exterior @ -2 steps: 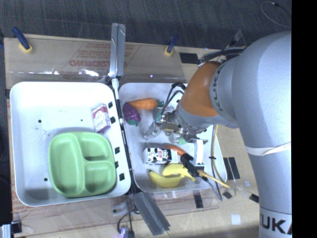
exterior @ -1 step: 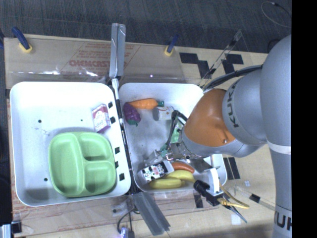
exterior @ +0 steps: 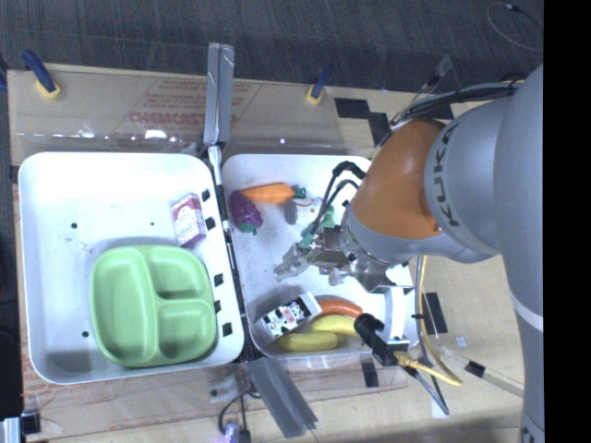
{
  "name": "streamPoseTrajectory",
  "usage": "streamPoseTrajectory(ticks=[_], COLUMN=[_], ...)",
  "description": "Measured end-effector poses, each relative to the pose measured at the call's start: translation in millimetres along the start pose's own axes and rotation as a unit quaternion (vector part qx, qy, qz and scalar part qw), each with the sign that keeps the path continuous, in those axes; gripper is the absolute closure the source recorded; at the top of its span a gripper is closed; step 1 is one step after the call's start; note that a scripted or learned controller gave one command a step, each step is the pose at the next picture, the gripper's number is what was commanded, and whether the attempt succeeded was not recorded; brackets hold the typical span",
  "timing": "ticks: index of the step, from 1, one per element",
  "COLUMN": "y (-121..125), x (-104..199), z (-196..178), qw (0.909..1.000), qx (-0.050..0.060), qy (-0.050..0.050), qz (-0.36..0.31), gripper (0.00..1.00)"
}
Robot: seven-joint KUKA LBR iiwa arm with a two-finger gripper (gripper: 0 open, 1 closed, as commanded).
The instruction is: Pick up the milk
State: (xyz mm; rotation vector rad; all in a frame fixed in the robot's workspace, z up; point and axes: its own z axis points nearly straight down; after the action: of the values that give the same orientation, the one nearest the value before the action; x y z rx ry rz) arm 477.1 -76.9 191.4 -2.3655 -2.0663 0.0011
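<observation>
A small carton with black-and-white patches (exterior: 290, 314), which looks like the milk, lies near the front of the right bin (exterior: 268, 178), next to a banana (exterior: 319, 333). My gripper (exterior: 300, 258) hangs over the middle of the right bin, a little behind the carton and apart from it. Nothing shows in its grasp. The grey arm with the orange band (exterior: 406, 192) covers the right part of this bin.
A carrot (exterior: 266, 193) and a purple eggplant (exterior: 246, 211) lie at the back of the right bin, and a red item (exterior: 340, 306) sits by the banana. The left bin (exterior: 55, 183) holds a green divided plate (exterior: 154, 305) and a red-and-white carton (exterior: 187, 220).
</observation>
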Motion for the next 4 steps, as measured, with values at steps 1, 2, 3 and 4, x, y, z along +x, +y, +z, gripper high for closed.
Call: streamPoseTrajectory(ticks=[1, 2, 3, 4], y=[16.2, 1.1, 69.1, 12.4], x=[4.2, -17.5, -9.5, -23.8], z=[-15.1, 100.6, -23.9, 82.5], qw=[0.9992, 0.9988, 0.9999, 0.9926], qx=[0.001, 0.002, 0.001, 0.003], qy=[0.000, 0.001, 0.000, 0.000], qz=[-0.039, 0.049, 0.011, 0.121], gripper=[0.00, 0.00, 0.00, 0.00])
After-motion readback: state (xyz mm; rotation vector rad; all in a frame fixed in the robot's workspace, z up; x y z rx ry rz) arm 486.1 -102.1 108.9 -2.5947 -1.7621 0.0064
